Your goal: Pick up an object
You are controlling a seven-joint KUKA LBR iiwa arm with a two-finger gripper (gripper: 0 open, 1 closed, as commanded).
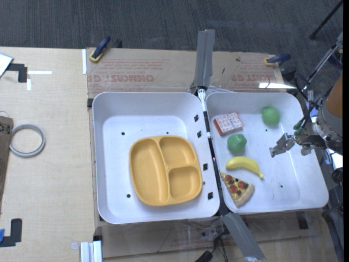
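In the right bin point(305, 198), a pizza slice point(238, 188) lies at the near left corner, a banana point(245, 165) just behind it, then a green ball point(236, 143), a red box point(227, 123) and a second green ball point(270, 115) near the far edge. The claw point(279, 148) hangs spread and holding nothing by the right edge. The left bin point(109, 157) holds a yellow divided plate point(165, 170).

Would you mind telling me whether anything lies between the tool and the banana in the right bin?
Nothing visible does. The tool hangs over bare white floor of the right bin, and the banana lies to its left with open floor between them. The green balls sit further up, off that line.
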